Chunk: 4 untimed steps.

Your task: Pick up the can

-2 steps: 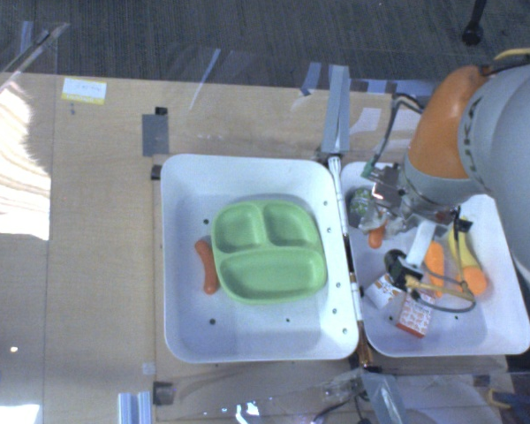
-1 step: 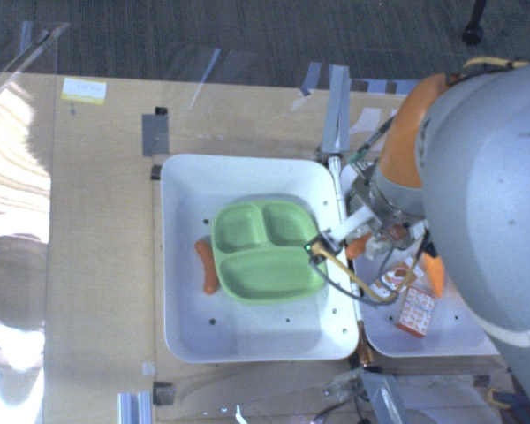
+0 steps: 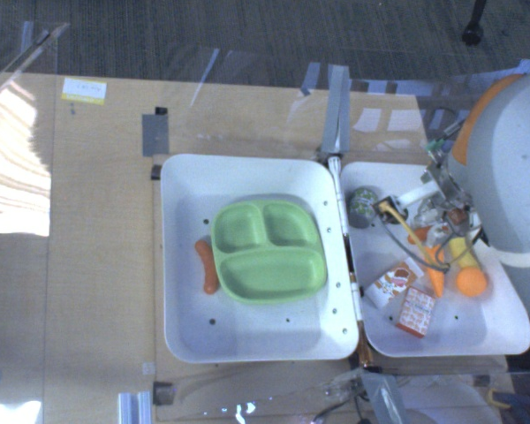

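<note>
Can [image 3: 363, 205] sits in the right bin [image 3: 503, 336], at that bin's upper-left corner, just beside the divider from the left bin [image 3: 181, 325]. Right of the can lies a clutter of small things, among them an orange fruit [image 3: 471, 282] and a red carton [image 3: 415, 312]. Over that clutter hangs the hand [image 3: 443, 203]; whether it is open or closed cannot be told. A green tray [image 3: 268, 250] lies in the left bin, well apart from the can.

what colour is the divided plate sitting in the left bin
Light green. The divided plate shows clearly in the camera view, lying in the left bin.
</note>
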Available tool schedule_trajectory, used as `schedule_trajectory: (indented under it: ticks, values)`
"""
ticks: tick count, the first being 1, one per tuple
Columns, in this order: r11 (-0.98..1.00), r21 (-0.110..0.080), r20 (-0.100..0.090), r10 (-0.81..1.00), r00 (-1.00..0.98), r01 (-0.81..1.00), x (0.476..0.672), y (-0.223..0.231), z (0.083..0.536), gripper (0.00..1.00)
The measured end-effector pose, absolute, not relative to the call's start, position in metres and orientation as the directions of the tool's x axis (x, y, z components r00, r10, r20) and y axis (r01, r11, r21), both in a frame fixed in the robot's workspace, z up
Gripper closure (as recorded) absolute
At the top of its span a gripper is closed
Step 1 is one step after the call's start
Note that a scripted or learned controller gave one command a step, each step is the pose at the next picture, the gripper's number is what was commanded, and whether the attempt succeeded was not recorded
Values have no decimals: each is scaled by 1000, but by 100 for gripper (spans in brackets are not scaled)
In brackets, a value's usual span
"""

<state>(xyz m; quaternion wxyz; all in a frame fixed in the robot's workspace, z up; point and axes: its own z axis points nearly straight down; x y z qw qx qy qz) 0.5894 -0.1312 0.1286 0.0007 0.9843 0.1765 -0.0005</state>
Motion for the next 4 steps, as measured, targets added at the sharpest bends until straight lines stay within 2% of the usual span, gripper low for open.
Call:
schedule_trajectory:
  ticks: [1, 2, 3, 4]
  values:
    - [-972, 2, 4, 234, 972, 234, 571, -46, 194, 100]
    - [-819, 6, 4, 574, 819, 574, 591, -123, 252, 100]
    - [-618, 4, 1, 786, 618, 786, 625, -205, 85, 100]
    - [-712, 7, 4, 702, 712, 702, 637, -147, 218, 100]
